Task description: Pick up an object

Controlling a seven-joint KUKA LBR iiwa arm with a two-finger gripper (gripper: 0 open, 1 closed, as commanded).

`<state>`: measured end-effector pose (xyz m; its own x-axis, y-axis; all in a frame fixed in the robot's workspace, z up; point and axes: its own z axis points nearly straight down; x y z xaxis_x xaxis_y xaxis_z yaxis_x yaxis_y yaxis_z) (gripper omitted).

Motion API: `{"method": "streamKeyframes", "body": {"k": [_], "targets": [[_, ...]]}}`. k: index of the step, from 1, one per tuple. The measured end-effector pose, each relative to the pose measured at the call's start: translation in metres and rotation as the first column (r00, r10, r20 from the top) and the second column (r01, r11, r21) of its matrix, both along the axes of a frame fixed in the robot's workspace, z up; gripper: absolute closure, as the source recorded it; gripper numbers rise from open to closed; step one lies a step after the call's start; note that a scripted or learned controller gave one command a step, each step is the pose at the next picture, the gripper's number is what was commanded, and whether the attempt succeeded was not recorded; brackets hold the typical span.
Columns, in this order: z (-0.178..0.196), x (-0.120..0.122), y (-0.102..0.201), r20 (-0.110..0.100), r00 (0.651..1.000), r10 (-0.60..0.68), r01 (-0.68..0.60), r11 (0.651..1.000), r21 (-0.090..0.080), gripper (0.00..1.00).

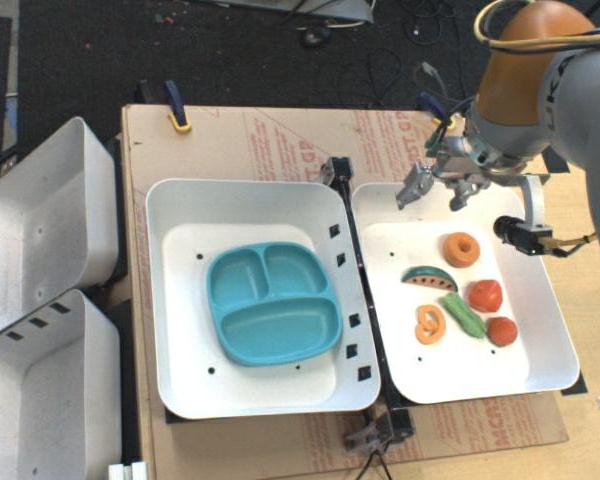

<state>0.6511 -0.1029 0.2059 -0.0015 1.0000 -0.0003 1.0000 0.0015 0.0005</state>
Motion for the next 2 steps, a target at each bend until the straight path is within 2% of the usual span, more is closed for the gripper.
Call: {"method": "streamKeyframes", "body": {"k": [1, 2], "targets": [[-0.049, -0.01, 0.003, -0.005, 1.0, -0.002, 0.002, 1.0, 0.0, 0.0], [-0.112, -0.008, 0.009, -0.006, 1.0, 0.002, -0.002, 1.0, 0.001, 0.0]]}}
